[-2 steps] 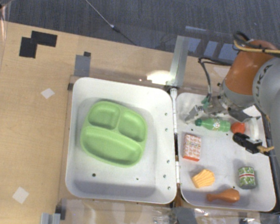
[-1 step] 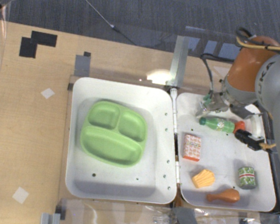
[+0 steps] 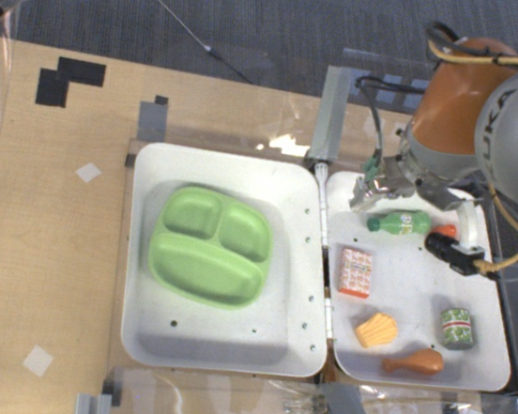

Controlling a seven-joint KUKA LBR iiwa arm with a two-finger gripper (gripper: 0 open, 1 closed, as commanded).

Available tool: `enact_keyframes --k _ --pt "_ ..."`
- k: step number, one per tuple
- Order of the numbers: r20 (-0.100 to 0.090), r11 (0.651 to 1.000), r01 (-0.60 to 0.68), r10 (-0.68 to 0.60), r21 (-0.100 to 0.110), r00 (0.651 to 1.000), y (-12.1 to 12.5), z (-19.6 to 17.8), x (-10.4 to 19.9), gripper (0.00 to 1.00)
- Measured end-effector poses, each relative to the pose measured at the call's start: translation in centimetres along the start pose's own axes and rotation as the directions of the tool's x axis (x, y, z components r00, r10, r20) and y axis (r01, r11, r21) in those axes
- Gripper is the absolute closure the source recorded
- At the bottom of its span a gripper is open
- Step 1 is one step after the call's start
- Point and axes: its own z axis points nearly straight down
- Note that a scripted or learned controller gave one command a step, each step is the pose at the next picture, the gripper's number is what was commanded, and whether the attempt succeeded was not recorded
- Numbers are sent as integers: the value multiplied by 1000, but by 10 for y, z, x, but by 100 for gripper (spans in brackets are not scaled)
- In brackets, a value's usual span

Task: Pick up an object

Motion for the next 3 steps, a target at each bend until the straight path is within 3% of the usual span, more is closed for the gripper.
enact_keyframes --k 1,2,3 --pt "1 999 -48 48 3 999 -31 -7 -55 100" --pt "1 998 -59 59 4 998 -72 61 -159 100" --pt "4 908 -419 419 18 908 -19 101 -129 100"
